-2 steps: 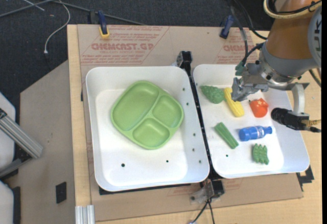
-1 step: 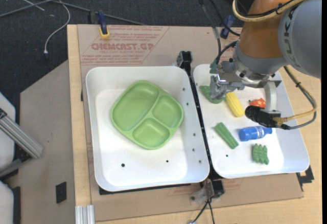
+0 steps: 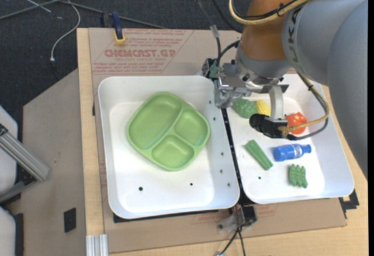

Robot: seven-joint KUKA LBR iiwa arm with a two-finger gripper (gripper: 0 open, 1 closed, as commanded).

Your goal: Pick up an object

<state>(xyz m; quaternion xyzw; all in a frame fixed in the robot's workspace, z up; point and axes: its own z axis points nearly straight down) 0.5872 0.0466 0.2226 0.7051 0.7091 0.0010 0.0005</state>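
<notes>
Step in hand: the approach. Nothing is gripped and no object is lifted.

Position: my arm point(image 3: 327, 21) comes in from the right. My jaws hang at the far left corner of the right bin point(image 3: 330, 161), close against the wall it shares with the left bin point(image 3: 117, 132). From this view I cannot tell whether the jaws are wide or narrow, because the wrist hides their gap.

Task's thing: any object will serve. The nearest is the green lump point(image 3: 244, 107), which lies just to the right of the jaws and slightly nearer, not between them. I cannot tell whether it touches them. A yellow piece point(image 3: 263, 109) sits against the lump's right side, and an orange piece point(image 3: 297, 122) lies further right. Nearer in the same bin are a green stick point(image 3: 258, 154), a blue bottle point(image 3: 290, 151) and a green cluster point(image 3: 297, 176), all lying apart from one another. The left bin holds only a green plate point(image 3: 168, 130), well to the left of the jaws.

Next move, in my judgement: shift a little right and nearer, centre over the lump, descend, then close. The bin wall and the yellow piece leave little room on either side, so alignment must be checked before closing.
</notes>
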